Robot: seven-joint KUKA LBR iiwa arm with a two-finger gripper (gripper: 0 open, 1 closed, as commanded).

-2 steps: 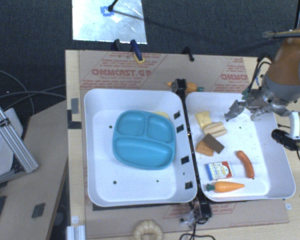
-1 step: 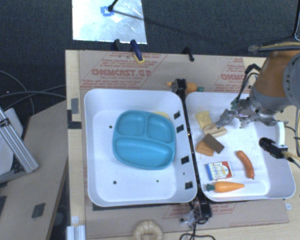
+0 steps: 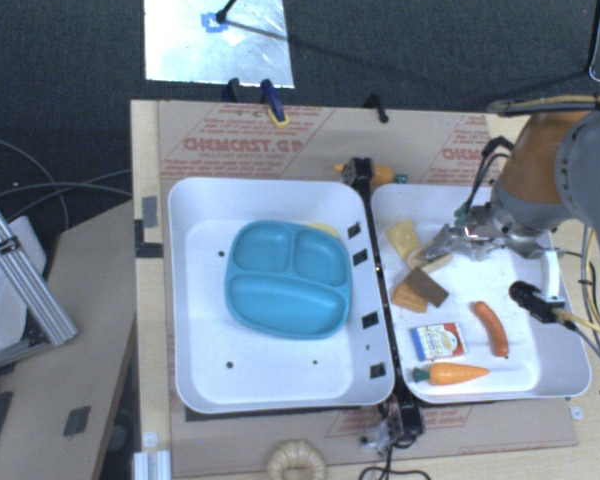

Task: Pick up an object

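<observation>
Though its grip cannot be told, the end effector (image 3: 433,251) seems to touch a pale-yellow wedge (image 3: 404,238).

**Left bin lying open round its plate; right bin crowding up on the divider side.**

In the left bin (image 3: 205,368) a blue divided plate (image 3: 288,278) is taking up the middle, leaving bare floor running all round it, widest along the near edge. Black clips (image 3: 370,258) are sitting on the divider between the bins. In the right bin (image 3: 558,366) a pale yellow piece (image 3: 403,238), a brown block (image 3: 420,291), a small carton (image 3: 438,341) and a carrot (image 3: 458,373) are clustering near the divider. A sausage (image 3: 490,328) is lying just right of the carton, and only narrow gaps are showing between them. The arm (image 3: 545,183) is reaching in over the far right corner, and the claw (image 3: 442,244) is hanging beside the pale yellow piece, blocking the way down there. Bare floor is lying open in the near right corner.
</observation>
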